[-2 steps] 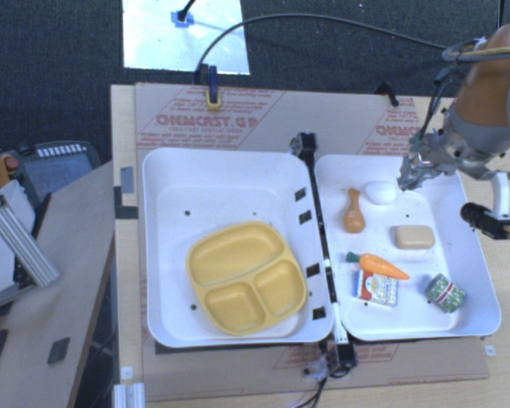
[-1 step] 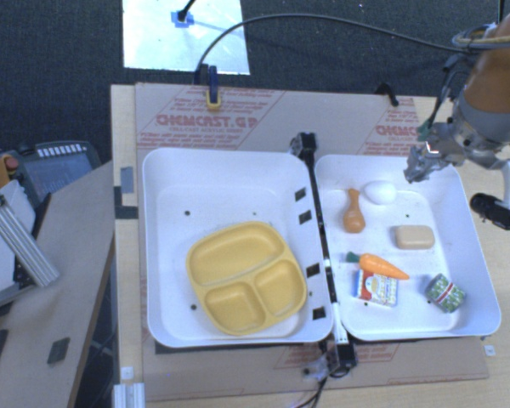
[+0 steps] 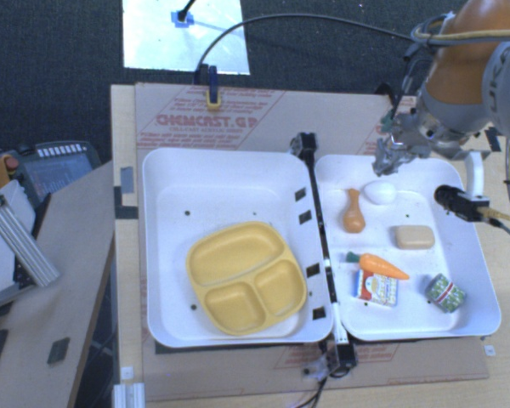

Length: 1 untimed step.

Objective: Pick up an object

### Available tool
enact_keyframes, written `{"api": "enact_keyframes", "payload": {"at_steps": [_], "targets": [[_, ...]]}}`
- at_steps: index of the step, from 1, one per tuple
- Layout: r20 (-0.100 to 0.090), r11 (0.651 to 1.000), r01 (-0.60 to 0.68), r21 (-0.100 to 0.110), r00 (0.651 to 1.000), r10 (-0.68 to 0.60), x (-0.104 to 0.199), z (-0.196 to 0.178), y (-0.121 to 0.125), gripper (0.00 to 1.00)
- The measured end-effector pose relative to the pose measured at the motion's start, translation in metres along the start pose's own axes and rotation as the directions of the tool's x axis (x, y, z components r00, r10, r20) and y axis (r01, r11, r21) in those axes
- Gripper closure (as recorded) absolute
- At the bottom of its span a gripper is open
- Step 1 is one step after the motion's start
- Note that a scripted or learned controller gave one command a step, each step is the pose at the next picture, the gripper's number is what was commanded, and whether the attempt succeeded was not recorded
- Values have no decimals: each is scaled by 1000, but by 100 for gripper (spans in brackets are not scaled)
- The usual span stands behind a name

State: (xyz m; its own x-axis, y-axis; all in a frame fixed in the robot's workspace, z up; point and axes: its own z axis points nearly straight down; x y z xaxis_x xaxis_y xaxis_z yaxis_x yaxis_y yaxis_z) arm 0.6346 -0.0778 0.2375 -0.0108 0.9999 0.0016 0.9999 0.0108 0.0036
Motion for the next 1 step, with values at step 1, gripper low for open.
{"api": "enact_keyframes", "payload": {"at_steps": [1], "targets": [[0,1000,0,-1,1000,0,63,-2,11,100]]}}
